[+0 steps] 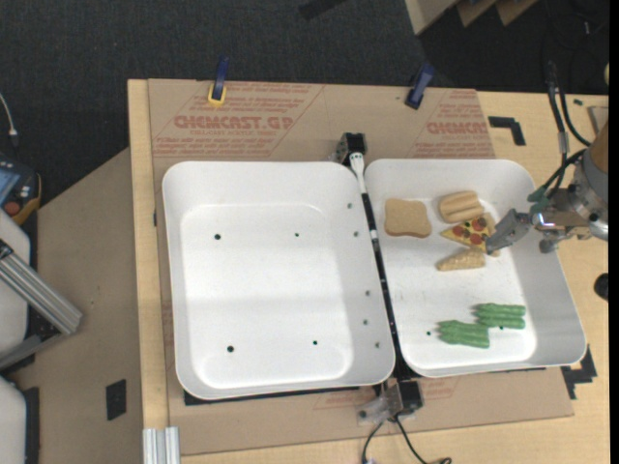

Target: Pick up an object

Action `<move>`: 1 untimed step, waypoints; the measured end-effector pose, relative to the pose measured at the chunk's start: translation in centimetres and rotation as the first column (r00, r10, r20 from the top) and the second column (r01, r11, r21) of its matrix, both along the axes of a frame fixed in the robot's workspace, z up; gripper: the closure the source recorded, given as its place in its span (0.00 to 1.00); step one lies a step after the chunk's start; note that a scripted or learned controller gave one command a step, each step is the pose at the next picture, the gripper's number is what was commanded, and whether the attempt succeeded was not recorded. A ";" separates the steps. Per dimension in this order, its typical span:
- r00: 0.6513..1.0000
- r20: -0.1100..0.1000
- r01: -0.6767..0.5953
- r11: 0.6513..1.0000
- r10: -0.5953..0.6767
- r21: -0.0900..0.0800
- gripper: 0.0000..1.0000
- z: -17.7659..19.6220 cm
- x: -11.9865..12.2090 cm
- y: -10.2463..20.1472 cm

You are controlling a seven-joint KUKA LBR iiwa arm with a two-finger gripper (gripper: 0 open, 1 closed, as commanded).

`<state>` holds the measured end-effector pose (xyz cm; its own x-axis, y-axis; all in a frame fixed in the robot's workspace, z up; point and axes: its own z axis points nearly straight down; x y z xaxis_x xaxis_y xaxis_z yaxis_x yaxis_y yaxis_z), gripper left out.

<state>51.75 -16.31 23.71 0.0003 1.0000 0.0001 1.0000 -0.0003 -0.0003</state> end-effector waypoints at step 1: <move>1.000 0.015 -0.006 1.000 0.006 -0.002 0.00 13.2 -3.8 4.5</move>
